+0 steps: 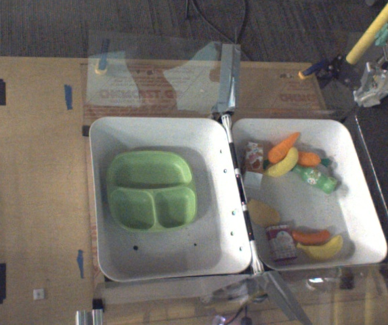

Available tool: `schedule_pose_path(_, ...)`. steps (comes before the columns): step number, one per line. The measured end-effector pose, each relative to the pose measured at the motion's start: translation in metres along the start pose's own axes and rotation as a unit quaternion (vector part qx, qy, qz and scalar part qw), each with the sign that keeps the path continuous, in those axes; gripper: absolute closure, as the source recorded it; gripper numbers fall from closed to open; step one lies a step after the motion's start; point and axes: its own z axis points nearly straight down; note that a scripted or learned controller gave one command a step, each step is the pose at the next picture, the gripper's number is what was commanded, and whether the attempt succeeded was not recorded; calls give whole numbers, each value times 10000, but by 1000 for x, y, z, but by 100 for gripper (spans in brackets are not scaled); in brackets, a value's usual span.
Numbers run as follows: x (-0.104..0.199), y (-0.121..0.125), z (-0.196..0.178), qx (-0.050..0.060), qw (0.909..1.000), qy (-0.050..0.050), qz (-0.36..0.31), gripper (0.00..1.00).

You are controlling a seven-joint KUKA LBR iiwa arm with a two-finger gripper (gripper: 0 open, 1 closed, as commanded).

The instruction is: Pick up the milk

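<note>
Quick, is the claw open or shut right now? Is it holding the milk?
Claw: cannot be told.
The upper carton and the lower carton both lie loose in the right bin.

Words on the bench: too blurry to read

There is faint red print on the cardboard (146, 93) at 12 o'clock above the bins. The two small cartons (254, 158) (281, 241) have red labels, but the letters are too tiny to read.

We see the yellow pole (376, 27) cut off at the top right corner. Print on the two small cartons (253, 158) and (281, 241) is too blurred to read. A banana (283, 163) partly hides under a carrot (283, 147).
</note>
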Motion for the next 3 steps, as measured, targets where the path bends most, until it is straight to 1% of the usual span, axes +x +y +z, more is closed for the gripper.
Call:
schedule_pose_path(1, 1, 0, 0, 4, 10000, 2, -5, 0)
schedule_pose_path(2, -51, 77, -11, 15, 9893, 5, 1456, 0)
schedule_pose_path(3, -45, 78, -23, -1, 9900, -3, 1408, 100)
